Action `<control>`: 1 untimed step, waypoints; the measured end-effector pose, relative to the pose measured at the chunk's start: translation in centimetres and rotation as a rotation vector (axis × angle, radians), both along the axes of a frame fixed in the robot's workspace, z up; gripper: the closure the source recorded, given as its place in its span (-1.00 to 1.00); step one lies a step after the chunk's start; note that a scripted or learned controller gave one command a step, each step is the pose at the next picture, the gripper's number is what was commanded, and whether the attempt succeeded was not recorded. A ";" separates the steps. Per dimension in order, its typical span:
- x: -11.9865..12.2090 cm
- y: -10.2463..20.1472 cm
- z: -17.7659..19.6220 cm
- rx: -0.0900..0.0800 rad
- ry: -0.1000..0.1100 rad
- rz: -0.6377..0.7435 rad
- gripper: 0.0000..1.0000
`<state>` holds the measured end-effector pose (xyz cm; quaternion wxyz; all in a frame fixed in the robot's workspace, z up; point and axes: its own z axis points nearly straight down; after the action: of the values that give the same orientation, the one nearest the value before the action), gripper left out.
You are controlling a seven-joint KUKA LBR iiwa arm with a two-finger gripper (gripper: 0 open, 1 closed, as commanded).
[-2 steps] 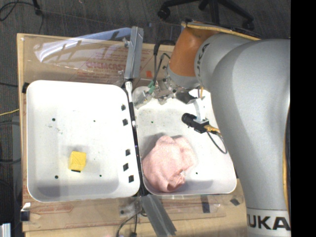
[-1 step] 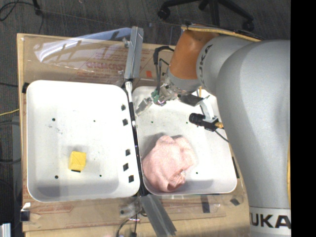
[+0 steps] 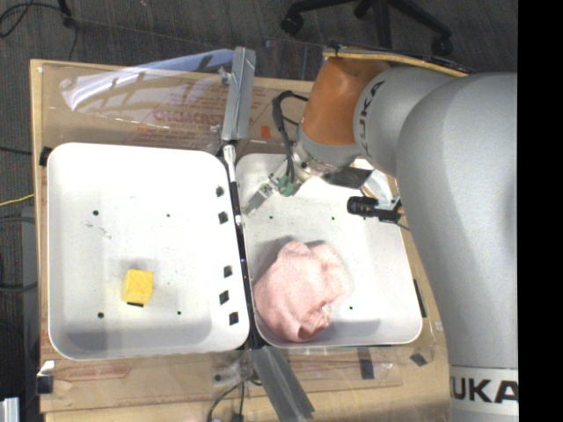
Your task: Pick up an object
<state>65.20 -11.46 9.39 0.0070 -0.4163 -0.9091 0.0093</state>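
A crumpled pink cloth (image 3: 302,290) lies in the near part of the right bin (image 3: 387,271). In the left bin (image 3: 132,200), a small yellow block (image 3: 138,287) rests near the front. My gripper (image 3: 271,188) is low over the far left corner of the right bin, close to the divider between the bins. It stands well apart from the cloth, and I see nothing held in it. The grey arm with its orange band (image 3: 330,104) covers the far right part of that bin.
A clear plastic sheet (image 3: 149,95) lies on the bench behind the left bin. A metal rail (image 3: 236,104) runs back from the gap between the bins. An office chair base (image 3: 369,7) stands on the floor beyond the bench.
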 end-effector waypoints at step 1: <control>0.3 0.4 1.1 0.004 -0.012 0.009 1.00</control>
<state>65.52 -11.03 10.44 0.0023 -0.4123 -0.9110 0.0049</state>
